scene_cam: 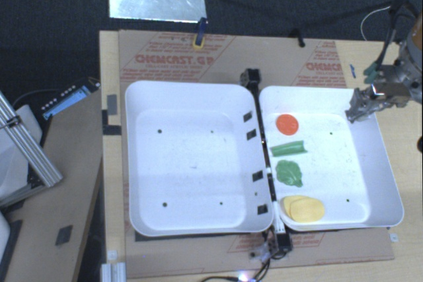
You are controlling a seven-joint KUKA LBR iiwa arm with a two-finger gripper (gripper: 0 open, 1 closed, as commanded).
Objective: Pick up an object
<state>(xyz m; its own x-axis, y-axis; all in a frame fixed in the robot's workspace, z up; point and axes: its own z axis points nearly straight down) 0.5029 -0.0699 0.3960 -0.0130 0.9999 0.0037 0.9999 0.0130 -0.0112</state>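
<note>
1. Right bin (377, 162), smooth white plastic, held along its left side a flat orange disc (287, 123), a green pod (288, 148), a crinkled green leaf (289, 172) and yellow chips (304, 209).
2. Gripper (358, 110) hung over the bin's upper right rim; its opening could not be made out.
3. The arm was cut off at the right edge.

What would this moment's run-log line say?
gripper: above right bin far-right rim | items: orange disc, yellow piece in right bin, untouched | pick: not done
</note>
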